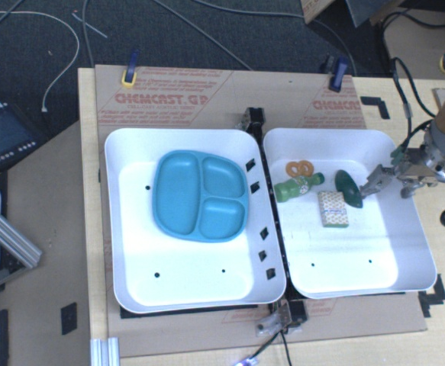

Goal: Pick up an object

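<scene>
In the right bin [375, 277] lie a small orange pretzel [300, 169], a green bottle [297, 187] on its side, a dark green oval piece [349, 187] and a pale patterned block [333, 208]. My gripper [388, 185] hangs over the right side of this bin, open, with nothing between its fingers. One fingertip [369, 184] is just right of the dark green piece, close to its edge; I cannot tell whether they touch.
The left bin [130, 273] holds a blue divided plate [200, 195]. A black divider with clips [262, 204] runs between the bins. Cables and a cardboard box lie beyond the bench's back edge.
</scene>
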`<action>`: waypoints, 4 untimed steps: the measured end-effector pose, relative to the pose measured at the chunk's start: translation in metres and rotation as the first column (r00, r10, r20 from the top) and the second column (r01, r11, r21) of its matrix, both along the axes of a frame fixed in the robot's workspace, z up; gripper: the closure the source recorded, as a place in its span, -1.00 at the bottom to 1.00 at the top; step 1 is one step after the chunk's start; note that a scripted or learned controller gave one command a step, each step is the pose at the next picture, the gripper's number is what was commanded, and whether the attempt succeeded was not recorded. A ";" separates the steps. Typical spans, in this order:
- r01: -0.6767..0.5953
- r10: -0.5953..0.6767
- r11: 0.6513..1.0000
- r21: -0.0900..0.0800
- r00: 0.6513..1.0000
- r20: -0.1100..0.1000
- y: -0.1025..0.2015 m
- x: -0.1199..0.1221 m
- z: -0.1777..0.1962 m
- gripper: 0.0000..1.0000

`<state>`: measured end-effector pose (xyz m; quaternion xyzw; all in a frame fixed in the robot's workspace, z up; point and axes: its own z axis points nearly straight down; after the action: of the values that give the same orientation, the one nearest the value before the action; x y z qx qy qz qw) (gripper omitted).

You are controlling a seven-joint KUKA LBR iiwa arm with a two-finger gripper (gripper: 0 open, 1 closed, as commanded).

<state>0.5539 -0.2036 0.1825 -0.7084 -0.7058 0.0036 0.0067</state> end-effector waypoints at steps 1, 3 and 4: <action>-0.004 0.004 1.000 -0.004 1.000 0.014 0.000 0.004 0.008 -1.00; -0.002 0.002 1.000 -0.003 1.000 0.017 -0.004 -0.004 -0.091 -1.00; -0.004 0.004 1.000 -0.006 1.000 0.021 -0.005 -0.003 -0.077 1.00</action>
<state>0.5509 -0.2087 0.1052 -0.7070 -0.7072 -0.0017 -0.0026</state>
